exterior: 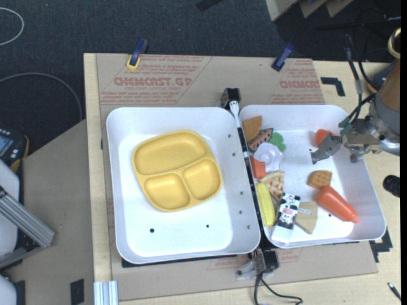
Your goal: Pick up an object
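**End Effector Positioned Over Right Bin**

The end effector [327,146] hovers above the right bin [372,199], near a small red piece [322,135]; whether it is spread or pressed together cannot be told. Candidate objects lie below: a carrot [337,203], a bread piece [319,178], a corn cob [265,203]. The yellow tray [176,169] occupies the left bin [121,170], likely as a destination.

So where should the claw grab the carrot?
Probably around the carrot's thick middle, coming straight down, fingers across its width. It lies flat, pointing toward the bin's right wall, with free floor along both long sides; the narrow tip would likely slip.
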### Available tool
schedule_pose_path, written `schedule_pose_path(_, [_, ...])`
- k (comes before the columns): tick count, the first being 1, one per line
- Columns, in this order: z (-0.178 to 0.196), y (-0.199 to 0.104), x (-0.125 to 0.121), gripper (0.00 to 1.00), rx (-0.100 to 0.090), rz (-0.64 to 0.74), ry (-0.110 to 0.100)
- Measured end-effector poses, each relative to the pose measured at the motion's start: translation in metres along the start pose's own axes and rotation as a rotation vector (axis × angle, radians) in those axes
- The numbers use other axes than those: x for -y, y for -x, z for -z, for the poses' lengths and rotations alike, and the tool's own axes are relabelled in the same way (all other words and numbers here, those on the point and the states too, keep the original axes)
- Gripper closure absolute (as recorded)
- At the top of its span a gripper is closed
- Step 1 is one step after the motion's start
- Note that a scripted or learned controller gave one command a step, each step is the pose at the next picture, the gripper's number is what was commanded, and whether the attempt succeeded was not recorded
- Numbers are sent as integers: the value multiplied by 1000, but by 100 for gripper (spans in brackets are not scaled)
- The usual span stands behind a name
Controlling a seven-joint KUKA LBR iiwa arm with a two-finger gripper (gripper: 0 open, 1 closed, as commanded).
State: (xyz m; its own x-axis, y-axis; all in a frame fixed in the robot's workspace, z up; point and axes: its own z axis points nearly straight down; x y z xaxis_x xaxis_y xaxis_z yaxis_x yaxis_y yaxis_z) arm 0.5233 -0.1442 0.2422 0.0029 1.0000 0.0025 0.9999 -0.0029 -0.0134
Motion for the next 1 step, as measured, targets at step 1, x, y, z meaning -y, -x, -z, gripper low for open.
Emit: schedule_pose_path(1, [7, 0, -2, 0, 2, 3, 13])
